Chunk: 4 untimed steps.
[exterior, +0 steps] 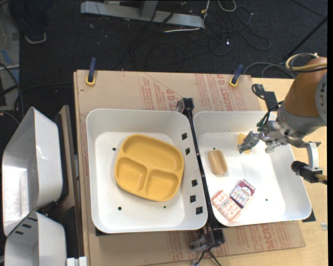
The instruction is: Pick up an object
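Yellow tray (pixel 149 167) fills left bin (pixel 99 156); gripper (pixel 258 140) fingers spread, nothing held, beside yellow piece (pixel 242 139)

Bench top (pixel 156 85) was a tan cardboard sheet w/ faded red print, held at its far edge by two blue-and-yellow clamps, one near the far left corner (pixel 91 72), other toward the far right (pixel 237 75). Floor (pixel 47 57) around it was dark carpet, w/ loose black cables (pixel 229 36) trailing beyond the far edge. A grey metal bar (pixel 140 13) lay on the floor further back. White plastic tubs (pixel 28 166) stood off the bench's left edge. Light was even, overhead.
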Available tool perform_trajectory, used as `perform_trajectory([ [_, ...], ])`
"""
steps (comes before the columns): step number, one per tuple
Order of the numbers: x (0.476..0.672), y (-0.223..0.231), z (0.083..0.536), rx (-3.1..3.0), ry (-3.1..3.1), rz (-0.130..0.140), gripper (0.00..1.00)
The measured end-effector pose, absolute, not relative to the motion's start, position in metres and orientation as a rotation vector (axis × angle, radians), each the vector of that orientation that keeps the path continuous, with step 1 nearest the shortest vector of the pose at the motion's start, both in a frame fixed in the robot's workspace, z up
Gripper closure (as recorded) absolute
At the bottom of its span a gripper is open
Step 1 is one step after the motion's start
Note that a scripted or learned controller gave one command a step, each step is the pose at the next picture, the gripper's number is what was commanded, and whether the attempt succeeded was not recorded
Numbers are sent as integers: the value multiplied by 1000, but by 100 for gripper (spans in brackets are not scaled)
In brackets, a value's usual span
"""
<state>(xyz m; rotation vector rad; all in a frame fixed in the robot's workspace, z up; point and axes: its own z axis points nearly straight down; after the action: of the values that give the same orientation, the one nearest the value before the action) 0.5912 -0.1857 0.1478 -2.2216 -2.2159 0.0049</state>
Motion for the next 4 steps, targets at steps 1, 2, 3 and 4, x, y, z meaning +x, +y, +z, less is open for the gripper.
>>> perform_trajectory([
  [1,590,-185,94,-2221,-2216,4,0],
  [2,592,-185,108,-2225,-2221,-1,100],
  [3,601,-178,159,-2220,-2232,-6,100],
  [4,599,-180,204,-2221,-2230,-4,100],
])
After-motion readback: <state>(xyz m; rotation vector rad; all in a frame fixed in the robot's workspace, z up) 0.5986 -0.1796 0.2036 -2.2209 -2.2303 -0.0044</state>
